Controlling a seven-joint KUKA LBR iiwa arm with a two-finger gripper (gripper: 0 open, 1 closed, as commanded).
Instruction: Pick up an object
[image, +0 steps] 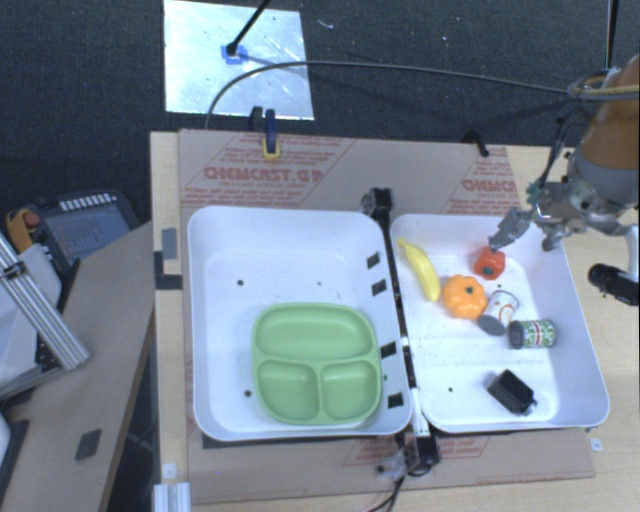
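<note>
Pincer (527, 229) hangs over the far side of the right bin (580, 380), fingers spread apart, holding nothing. One finger seems to touch the small red toy (489, 264). Close by lie an orange pumpkin (464, 296), banana (421, 270), can (531, 334) and black block (511, 391).

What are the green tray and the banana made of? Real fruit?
The green tray looks like moulded plastic: one even matte colour, rounded compartments. The banana seems a plastic toy, uniformly yellow and smooth without spots, though the view is too coarse to be sure.
</note>
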